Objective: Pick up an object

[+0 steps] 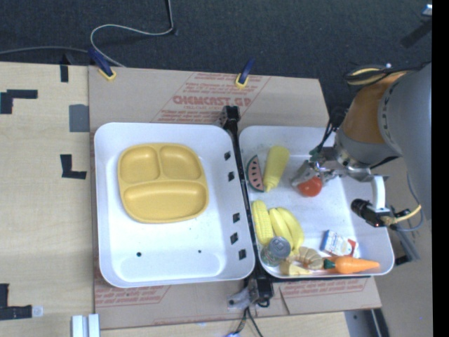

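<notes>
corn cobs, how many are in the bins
2. One corn cob lies near the top of the right bin, beside the watermelon slice. The other lies lower, left of the bananas. More may be hidden.

Your grey arm (pixel 414 125) with its orange band (pixel 365 111) reaches in over the right bin's right edge, wrist angled down toward that bin's upper middle, where its two-finger gripper (pixel 310 177) sits low with metal fingers (pixel 303 172) spread slightly apart.

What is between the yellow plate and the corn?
In the camera view, the bins' touching walls run between the yellow plate and the corn. A watermelon slice lies right beside the corn, on the plate's side.
</notes>
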Robot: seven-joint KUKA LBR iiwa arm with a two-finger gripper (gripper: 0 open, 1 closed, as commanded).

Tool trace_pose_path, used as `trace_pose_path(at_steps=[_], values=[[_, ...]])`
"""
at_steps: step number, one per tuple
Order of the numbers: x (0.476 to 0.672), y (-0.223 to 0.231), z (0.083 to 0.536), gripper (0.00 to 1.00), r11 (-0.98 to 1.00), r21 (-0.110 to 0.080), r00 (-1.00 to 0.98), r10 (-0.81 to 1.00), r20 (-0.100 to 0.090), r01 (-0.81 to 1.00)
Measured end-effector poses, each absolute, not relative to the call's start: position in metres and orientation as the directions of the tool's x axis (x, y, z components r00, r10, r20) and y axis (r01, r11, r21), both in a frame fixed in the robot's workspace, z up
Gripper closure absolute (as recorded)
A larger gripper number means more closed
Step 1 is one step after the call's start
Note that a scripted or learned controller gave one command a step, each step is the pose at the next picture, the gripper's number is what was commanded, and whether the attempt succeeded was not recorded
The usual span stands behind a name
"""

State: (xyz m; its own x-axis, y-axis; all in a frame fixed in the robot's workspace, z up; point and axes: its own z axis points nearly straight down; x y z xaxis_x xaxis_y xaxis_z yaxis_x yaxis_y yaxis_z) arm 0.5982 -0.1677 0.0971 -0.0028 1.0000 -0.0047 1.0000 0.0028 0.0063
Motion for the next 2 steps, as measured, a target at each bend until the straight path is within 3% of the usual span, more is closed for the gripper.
trace_pose_path(at_steps=[1,2], values=[[0.564,-0.034,0.184,1.00,0.003,-0.001,-0.003,1.000,0.001,1.000],[0.516,0.006,0.240,1.00,0.002,-0.001,-0.002,1.000,0.000,1.000]])
